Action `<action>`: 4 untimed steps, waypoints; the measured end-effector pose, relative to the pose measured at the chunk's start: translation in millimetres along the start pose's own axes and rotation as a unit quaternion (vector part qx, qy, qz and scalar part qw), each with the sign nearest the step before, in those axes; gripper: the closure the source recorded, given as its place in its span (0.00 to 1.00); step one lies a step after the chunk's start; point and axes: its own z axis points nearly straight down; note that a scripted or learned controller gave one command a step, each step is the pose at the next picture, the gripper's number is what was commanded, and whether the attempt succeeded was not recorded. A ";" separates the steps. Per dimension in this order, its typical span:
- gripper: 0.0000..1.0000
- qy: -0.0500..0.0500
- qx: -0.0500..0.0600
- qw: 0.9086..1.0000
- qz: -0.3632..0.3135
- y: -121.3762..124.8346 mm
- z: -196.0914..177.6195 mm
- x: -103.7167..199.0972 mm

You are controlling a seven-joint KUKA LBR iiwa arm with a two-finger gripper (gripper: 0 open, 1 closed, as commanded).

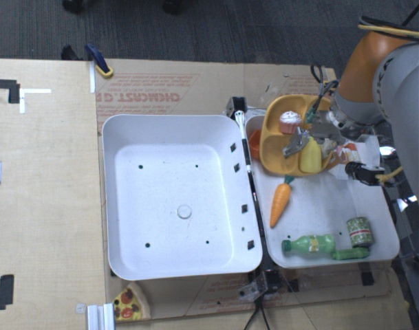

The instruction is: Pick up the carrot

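Camera view, front edge first - one toy pizza slice [130, 304] lies on the bench. Next come two white bins. In the right bin [333, 205] I count one green bottle [312, 245], one little can [359, 231] and one carrot [280, 203]. The carrot lies near the bin's left wall, leafy end pointing up at one yellow bowl [272, 146]. The left bin [161, 184] has one small white disc [184, 212].

The gripper [298, 143] hangs over the bowl, apart from the carrot, and I cannot tell if it is open or closed. To do it well, I think it should move down to the carrot's fat middle, turn to cross it - then squeeze.
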 end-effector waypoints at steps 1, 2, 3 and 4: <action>0.00 -0.023 -0.023 0.999 -0.025 -44.5 11.3 43.8; 0.00 -0.026 -0.024 0.993 -0.114 -90.6 14.8 39.5; 0.00 -0.028 -0.021 0.969 -0.243 -134.9 16.9 15.5; 0.00 -0.050 -0.024 0.890 -0.453 -168.0 8.7 19.9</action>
